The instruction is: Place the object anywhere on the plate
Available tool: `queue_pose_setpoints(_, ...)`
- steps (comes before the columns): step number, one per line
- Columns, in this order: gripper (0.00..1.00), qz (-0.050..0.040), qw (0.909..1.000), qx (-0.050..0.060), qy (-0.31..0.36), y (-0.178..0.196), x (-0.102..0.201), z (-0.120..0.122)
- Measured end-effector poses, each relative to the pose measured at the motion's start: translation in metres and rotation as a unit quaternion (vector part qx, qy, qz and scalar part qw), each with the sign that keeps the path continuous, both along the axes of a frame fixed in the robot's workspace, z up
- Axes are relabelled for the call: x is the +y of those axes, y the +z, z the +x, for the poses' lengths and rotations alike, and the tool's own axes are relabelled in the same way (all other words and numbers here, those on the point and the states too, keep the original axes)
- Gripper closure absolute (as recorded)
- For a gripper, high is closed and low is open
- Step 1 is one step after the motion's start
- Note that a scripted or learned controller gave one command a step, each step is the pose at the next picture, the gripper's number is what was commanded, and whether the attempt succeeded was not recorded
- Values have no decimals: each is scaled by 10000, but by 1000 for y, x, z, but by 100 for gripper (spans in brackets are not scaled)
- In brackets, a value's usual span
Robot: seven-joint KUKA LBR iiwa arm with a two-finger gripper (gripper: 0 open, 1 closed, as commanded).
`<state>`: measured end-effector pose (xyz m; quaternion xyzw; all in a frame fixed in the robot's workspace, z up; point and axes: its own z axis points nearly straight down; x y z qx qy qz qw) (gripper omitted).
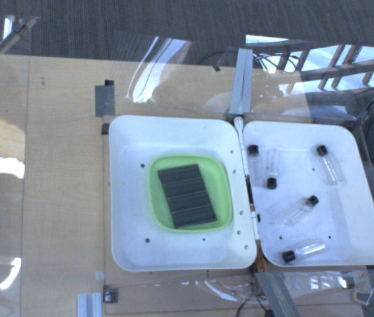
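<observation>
**Desk:** What do you have on your screen, starting from the left?

**Operator:** I see a pale wooden worktop (55, 177) with glare patches on it. On it sits the left bin (127, 243), white and shallow. In the middle of that bin lies a lime-green square plate (221, 197) with rounded corners. A dark grey ribbed block (186, 195) lies flat on the plate, near its centre, its long side running from about 11 o'clock to 5 o'clock. So I read the object as already resting on the plate.

**Desk:** And to the right of that?

**Operator:** The right bin (365, 236) touches the left one along a shared edge. Five clear vials with black caps lie scattered in it. From the bin's centre, one vial (270, 171) lies at about 10 o'clock and another vial (262, 150) sits just above that, beside the left wall. A third vial (329, 164) lies at 2 o'clock. A fourth vial (302, 210) is close to the centre, tilted, and a fifth vial (301, 250) lies at 6 o'clock near the front rim.

**Desk:** Gripper state?

**Operator:** I cannot tell. My view gives me nothing to judge the gripper by.
</observation>
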<state>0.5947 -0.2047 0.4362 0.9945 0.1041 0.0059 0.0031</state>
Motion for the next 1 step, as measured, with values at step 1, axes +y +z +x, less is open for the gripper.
queue_pose_setpoints(1, 0, 8, 10000, 14, -15, 0, -1, -22)
